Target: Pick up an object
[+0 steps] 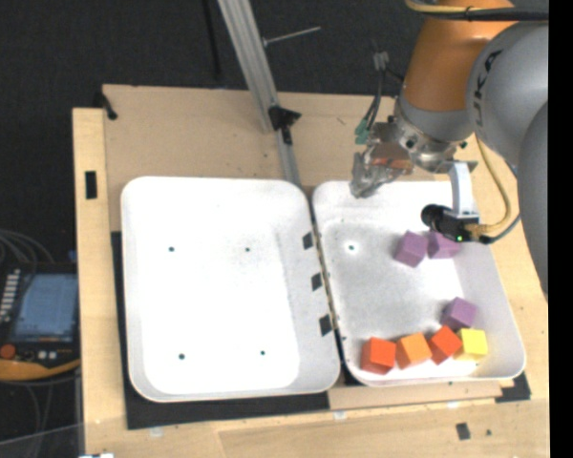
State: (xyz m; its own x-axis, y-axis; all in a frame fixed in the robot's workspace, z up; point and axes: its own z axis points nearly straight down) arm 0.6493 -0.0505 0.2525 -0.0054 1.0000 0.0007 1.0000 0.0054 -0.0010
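Observation:
The right bin (363, 284) holds several small blocks. Two purple blocks (412, 248) lie side by side near its upper right. A third purple block (459, 311) sits lower right, above a row along the near wall: red block (378, 354), orange block (413, 349), red block (446, 343), yellow block (474, 341). My gripper (366, 181) hangs over the far left corner of the right bin, well left of the purple pair, with nothing visible in it.
The left bin (220, 284) lies beside the right one. A slanted metal post (253, 55) rises from behind the bins' junction. A black sensor with a green light (449, 220) hangs off the wrist over the right bin.

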